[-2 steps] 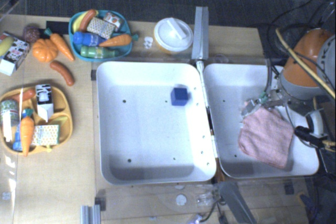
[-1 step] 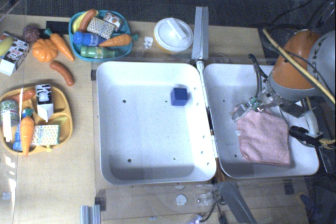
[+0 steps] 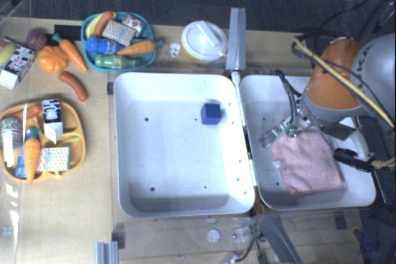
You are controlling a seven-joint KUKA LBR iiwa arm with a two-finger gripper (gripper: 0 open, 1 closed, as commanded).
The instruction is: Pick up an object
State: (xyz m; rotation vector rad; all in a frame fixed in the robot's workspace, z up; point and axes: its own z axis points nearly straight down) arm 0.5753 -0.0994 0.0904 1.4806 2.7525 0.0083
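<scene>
Beside tool [image 3: 279,131], touching: pink cloth [image 3: 306,161], right bin [image 3: 263,96].

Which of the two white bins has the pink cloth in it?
The right bin, under the pincer, holds the pink cloth; the left bin holds a blue cube.

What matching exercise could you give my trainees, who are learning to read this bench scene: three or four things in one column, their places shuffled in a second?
Things:
1. small blue cube
2. pink folded cloth
3. round white lidded tub
4. loose orange toy pumpkin

Places:
A. on the bench behind the bins
B. in the right white bin
C. on the bench near the left edge
D. in the left white bin

Pairs: 1-D, 2-B, 3-A, 4-C
</scene>
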